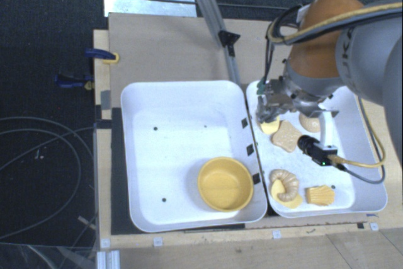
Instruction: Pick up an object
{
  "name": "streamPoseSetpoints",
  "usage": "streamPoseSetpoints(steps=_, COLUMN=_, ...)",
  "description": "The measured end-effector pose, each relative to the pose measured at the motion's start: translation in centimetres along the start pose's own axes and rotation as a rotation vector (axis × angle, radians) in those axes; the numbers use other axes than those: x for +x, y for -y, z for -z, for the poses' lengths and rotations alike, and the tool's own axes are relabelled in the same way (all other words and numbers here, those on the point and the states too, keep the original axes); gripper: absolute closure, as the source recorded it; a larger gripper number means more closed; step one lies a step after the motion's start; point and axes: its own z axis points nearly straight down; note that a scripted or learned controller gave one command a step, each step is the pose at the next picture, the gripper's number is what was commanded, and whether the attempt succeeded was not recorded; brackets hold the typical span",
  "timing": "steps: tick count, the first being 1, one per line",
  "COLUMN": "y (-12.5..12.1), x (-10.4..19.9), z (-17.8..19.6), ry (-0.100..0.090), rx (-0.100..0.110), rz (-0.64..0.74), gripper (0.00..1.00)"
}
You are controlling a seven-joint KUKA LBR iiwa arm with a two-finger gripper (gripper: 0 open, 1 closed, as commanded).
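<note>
Pincer low over food pieces in the right bin

A yellow piece [269,127] lies just under the pincer [267,111], beside a tan cracker [286,136]; whether the pincer is spread I cannot tell. The arm [343,47] bends down from the right. A yellow bowl [225,183] sits in the left bin [145,135].

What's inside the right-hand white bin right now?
Right white bin holds a tan slice, a curled pastry, a ridged yellow piece, and a yellow piece under the gripper. The arm hides the far side.

A robotics lab: a tan wooden bench [164,47] with blue clamps [101,55], loose black cables [38,154] on dark carpet.
</note>
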Motion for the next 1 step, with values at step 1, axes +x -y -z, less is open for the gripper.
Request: streamPoseSetpoints(steps=1, y=0.73, x=4.31, z=0.03, ry=0.000, rx=0.000, rz=0.000, gripper=1.00)
